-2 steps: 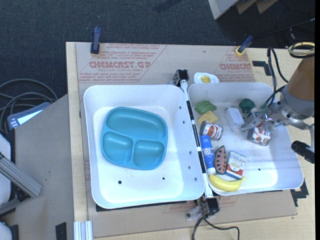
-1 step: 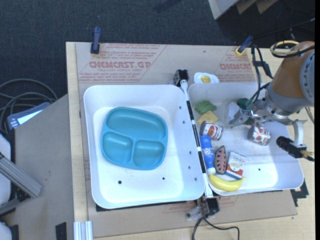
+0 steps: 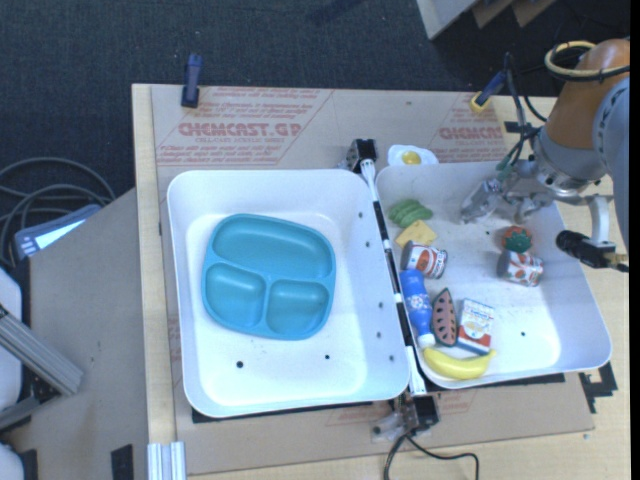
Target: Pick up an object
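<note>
Two shallow white bins sit side by side on a board bench. The left bin point(image 3: 190, 268) holds a blue divided plate point(image 3: 268, 275) with three compartments. The right bin point(image 3: 575, 333) holds the pickable objects.

Along the right bin's left wall, from far to near: a green leafy item point(image 3: 409, 211), a yellow wedge point(image 3: 417, 234), a small can with a red and white label point(image 3: 427, 260), a blue and white bottle point(image 3: 414, 303), a watermelon slice point(image 3: 445, 317), a small carton with red print point(image 3: 476, 326) and a banana point(image 3: 458, 363) at the near edge. These items lie close together, several touching. A red and green round item point(image 3: 517, 238) and a second small can point(image 3: 522, 267) lie apart in the bin's right half.

The gripper point(image 3: 487, 200) is at the far side of the right bin, near the round item; it cannot be told whether the claw is open or closed, and nothing is seen between the fingers.

A white and yellow item point(image 3: 408, 156) rests on the board just beyond the right bin. The board point(image 3: 240, 128) bears red print reading "CHEMCAST GP". Can and carton labels are too small to read
</note>
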